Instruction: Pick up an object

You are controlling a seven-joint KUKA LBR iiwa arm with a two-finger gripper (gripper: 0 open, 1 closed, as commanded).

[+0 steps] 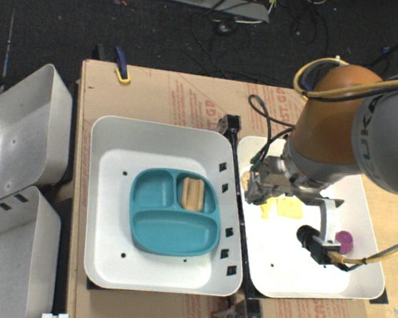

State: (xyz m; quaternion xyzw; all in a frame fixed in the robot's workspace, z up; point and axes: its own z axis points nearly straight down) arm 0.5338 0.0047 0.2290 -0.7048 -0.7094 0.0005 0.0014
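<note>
Bench front edge: the brown bench board (323, 317) shows a bare strip along the near side, with a small dark clamp at the seam below the two bins.
Left bin (101, 251): white, shallow, rounded corners; its floor is bare all round the plate, widest along the near and left walls.
Teal plate (172, 230): a divided plate lying flat near the middle of the left bin, clear of every wall; one large near compartment and two smaller far ones.
Wooden block (192, 193): pale tan, lying in the far right compartment of the teal plate, close to the divider ridge.
Right bin (292, 281): white, touching the left bin along a dark seam with black clips; the near left part of its floor is open.
Purple object (346, 242): small and round, on the right bin's floor near its right wall, just beside a black cable fitting.
Yellow object (286, 207): flat, pale yellow, on the right bin's floor under the wrist, partly covered by the arm's hardware.
Gripper (260, 187): low over the far left part of the right bin, close to the seam wall; I cannot tell how its jaws stand or whether anything is between them.
Arm (338, 114): the orange band and grey body cover the far right of the right bin.
Far edge: a blue-and-yellow clamp (123, 68) sits on the bench's far left corner.
</note>
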